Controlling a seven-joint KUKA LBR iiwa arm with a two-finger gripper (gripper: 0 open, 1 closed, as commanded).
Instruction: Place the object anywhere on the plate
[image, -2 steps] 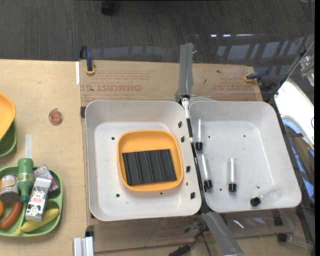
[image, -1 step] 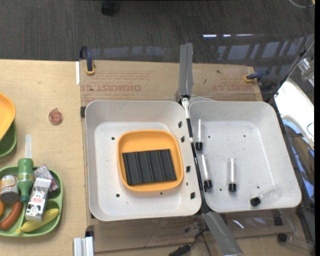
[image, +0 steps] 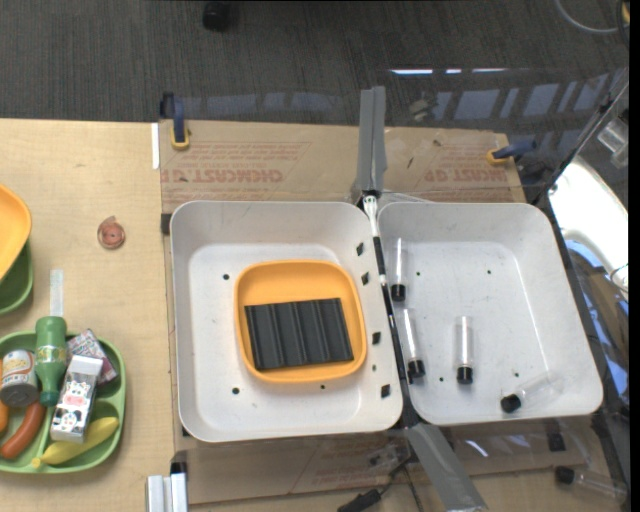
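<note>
You have the black ridged object (image: 300, 334) lying flat on the orange plate (image: 290, 276), near the plate's middle, with orange rim showing on all 4 sides of it. The plate sits in the left white bin (image: 200, 300), whose floor shows around the plate.

Right of the plate, past the seam where the bins meet, the right white bin (image: 500, 250) holds 4 clear tubes with black caps. 2 of them (image: 396, 270) (image: 410, 345) lie nearest the plate along that seam. A 3rd (image: 464, 350) lies further right, and the 4th (image: 525, 393) is furthest from the plate, at the bin's near right corner.

Well left of the plate, a green tray (image: 105, 440) holds toy food.

You cannot tell the gripper's state here.
</note>
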